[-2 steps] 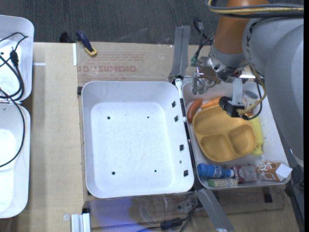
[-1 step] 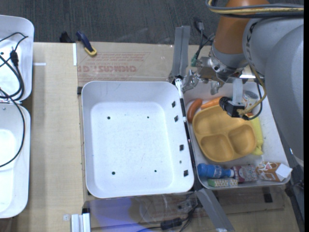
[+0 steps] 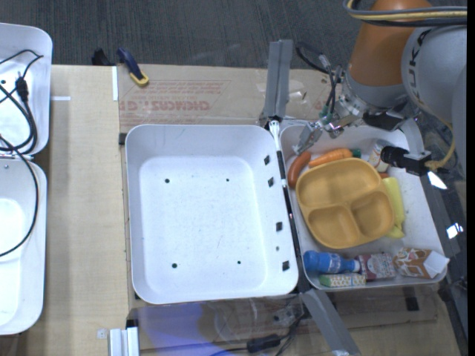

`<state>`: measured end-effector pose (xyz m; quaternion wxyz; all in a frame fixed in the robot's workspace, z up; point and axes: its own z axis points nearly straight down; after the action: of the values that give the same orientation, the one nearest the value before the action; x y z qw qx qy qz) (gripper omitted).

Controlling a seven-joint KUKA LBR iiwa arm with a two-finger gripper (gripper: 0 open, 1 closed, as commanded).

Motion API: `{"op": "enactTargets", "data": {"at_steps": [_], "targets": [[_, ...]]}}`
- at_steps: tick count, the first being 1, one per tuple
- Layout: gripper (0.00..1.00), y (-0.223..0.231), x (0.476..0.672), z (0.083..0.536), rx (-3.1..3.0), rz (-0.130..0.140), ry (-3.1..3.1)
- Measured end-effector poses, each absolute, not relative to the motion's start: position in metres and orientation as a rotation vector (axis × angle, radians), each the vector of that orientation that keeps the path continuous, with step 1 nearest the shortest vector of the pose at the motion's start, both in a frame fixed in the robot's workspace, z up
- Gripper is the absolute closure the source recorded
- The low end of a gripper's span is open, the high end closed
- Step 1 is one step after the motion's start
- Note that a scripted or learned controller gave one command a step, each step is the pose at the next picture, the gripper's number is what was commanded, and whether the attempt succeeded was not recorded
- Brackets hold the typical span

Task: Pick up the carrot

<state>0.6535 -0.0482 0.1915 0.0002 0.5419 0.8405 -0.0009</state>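
The carrot (image 3: 331,156) lies in the right bin (image 3: 430,199), near its far left corner, pressed along the far rim of the yellow divided plate (image 3: 349,202). Its long axis runs roughly left to right in the camera view, and what looks like a green top points right. The gripper (image 3: 320,127) hangs just beyond it, toward the far wall of the bin and a little left of the carrot's middle, so we judge the carrot to lie just nearer the camera than the tool and slightly to the right of it. The metal parts at the tip are too small and cluttered for us to read, so we cannot tell how wide the gripper stands, and we see nothing held in it. A curved reddish piece (image 3: 297,167) lies just beside the carrot's left end, against the bin's left wall. We think this is the main risk: a descent from the present spot could land on that piece or on the plate's rim. In our judgement the coming move calls for a short shift toward the camera and closing across the carrot's short width, not along its length.
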Motion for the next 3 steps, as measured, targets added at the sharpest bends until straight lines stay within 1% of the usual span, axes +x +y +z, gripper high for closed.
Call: {"op": "enactTargets", "data": {"at_steps": [1, 2, 3], "targets": [[0.00, -0.131, 0.621, 0.144, 1.555, -0.004, 2.731], [0.00, -0.125, 0.657, 0.104, 1.433, -0.001, 2.774], [1.00, -0.128, 0.660, 0.117, 1.430, 0.000, 2.760]]}}
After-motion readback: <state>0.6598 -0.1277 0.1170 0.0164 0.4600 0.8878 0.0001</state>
